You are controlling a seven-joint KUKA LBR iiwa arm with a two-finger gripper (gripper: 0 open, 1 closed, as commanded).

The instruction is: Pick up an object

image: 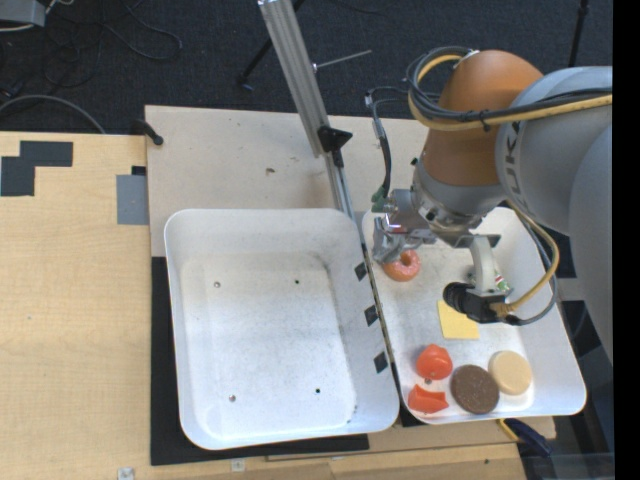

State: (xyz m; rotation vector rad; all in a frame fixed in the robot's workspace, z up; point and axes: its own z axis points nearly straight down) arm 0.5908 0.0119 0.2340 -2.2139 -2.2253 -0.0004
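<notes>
Presently the hand sits directly over a pinkish-orange object at the right bin's far-left corner, finger state indeterminate; grasp stage judged, next needing confirmed closure before lifting.

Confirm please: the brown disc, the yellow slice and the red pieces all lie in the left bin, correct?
Not correct. The camera view shows the brown disc, yellow slice and red pieces lying in the right bin, not the left one.
</notes>
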